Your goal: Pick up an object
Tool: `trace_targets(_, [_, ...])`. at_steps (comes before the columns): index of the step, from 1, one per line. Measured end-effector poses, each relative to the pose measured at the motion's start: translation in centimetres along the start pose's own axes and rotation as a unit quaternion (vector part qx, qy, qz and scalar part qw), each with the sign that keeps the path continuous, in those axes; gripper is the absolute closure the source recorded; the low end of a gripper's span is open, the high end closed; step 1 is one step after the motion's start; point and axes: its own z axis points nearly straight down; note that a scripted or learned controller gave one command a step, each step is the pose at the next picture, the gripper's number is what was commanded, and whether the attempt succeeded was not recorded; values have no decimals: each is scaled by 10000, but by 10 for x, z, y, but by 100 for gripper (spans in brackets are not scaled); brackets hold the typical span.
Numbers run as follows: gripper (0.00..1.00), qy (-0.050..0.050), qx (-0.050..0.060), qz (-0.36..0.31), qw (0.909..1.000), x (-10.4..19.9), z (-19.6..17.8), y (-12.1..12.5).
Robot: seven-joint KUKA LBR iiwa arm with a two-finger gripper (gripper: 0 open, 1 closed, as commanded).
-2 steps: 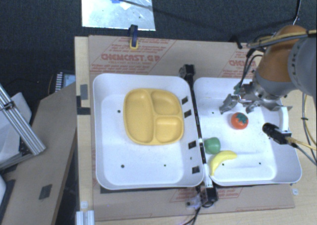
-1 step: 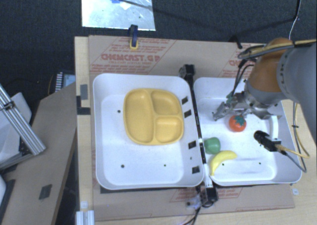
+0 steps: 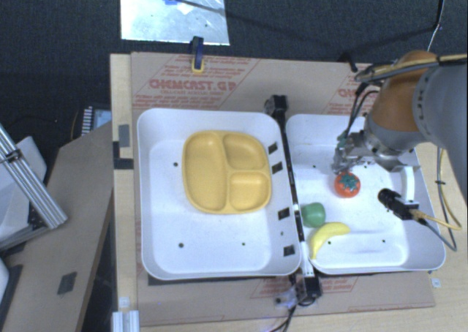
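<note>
Tomato (image 3: 347,185) lay right of frame centre in the right bin (image 3: 365,250); your gripper (image 3: 344,164) hung just above it, grip state impossible to tell.

Pincer (image 3: 345,164) low in right bin (image 3: 365,254), just above red tomato (image 3: 347,185); green item (image 3: 314,213), banana (image 3: 327,235) nearby.

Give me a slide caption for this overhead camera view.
Gripper poised above a tomato in the right bin, beside a green fruit and banana.
</note>
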Motion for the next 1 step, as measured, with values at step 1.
trace_targets(1, [100,-1,-17,4,10000,-9,-56,8])
